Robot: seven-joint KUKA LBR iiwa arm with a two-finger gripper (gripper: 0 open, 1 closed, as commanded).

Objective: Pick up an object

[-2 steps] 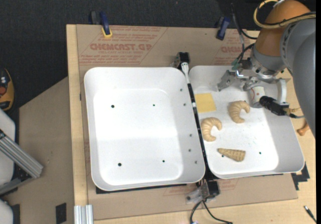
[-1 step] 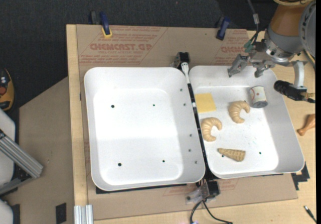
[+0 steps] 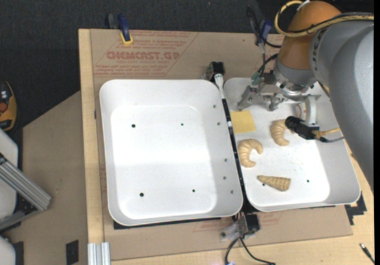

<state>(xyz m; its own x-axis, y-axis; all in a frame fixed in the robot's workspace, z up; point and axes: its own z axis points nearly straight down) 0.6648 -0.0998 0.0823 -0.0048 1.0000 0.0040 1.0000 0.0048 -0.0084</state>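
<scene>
Gripper (image 3: 261,98) metallic, beside flat yellow square (image 3: 243,121)

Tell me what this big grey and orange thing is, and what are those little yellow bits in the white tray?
That big grey thing with the orange band is a robot arm. A camera above the bench looks down on it, and the arm reaches in from the right. At its end is a gripper, the part that picks things up. It hangs over the far end of the right bin.

In that bin lie toy foods: a flat yellow square, like cheese, two curved croissants, and a cone-shaped pastry.

The left bin sits beside it. I cannot see anything held in the gripper.
</scene>
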